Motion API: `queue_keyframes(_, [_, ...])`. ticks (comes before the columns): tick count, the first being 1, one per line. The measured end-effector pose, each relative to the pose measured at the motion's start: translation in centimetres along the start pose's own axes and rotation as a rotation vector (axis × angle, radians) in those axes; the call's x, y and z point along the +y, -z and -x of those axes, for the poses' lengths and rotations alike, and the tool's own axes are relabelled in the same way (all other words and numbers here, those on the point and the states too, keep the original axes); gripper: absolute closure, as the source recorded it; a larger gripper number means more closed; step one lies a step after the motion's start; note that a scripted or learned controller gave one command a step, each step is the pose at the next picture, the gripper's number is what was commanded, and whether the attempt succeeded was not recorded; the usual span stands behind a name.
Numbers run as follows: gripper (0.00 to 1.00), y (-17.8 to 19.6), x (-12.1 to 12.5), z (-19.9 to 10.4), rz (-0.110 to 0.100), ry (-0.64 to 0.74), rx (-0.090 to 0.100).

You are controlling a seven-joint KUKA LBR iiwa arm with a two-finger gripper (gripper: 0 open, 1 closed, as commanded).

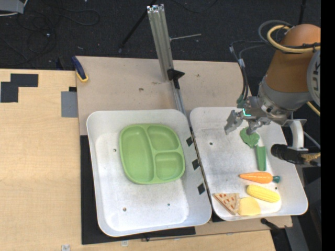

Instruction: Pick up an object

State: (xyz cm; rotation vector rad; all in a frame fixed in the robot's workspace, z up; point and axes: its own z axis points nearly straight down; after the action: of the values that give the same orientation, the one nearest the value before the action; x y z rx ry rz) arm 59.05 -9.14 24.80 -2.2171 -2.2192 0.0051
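**Inspector A:** Reviewing the right bin (pixel 209 156): the end effector (pixel 246 123) hangs over its upper part, above the round head of a green utensil (pixel 255 146) whose handle runs down toward the bin's lower right. One grey finger (pixel 232 122) juts out to the left, yet whether the pair stands wide or narrow I cannot tell from this slant. Nothing is visibly held between them.

**Inspector B:** Candidates for the pick?

**Inspector A:** All in the right bin. Below the utensil lie a carrot (pixel 256 177), a corn cob (pixel 263 193), a yellow piece (pixel 249 207) and a pizza wedge (pixel 227 202), crowded near the lower rim. The left bin (pixel 104 203) carries a green divided plate (pixel 152 153).

**Inspector B:** Risks?

**Inspector A:** In my judgement, three. The utensil looks flat and thin; fingers closing off-centre on its head would likely slide off or flip it. Its handle ends just beside the carrot, so a dragged grasp could push the carrot into the corn cob and jumble the cluster. The bin's far wall sits near the wrist; a descent drifting rightward could catch the rim.

**Inspector B:** Status?

**Inspector A:** No grasp made yet, by what shows.
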Motion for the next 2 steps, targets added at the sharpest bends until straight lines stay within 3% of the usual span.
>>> queue_keyframes(1, [0.00, 0.1, 0.1, 0.0, 0.002, 0.000, 0.000])
queue_keyframes(2, [0.00, -6.2, -0.1, 0.5, -0.004, -0.002, 0.000])
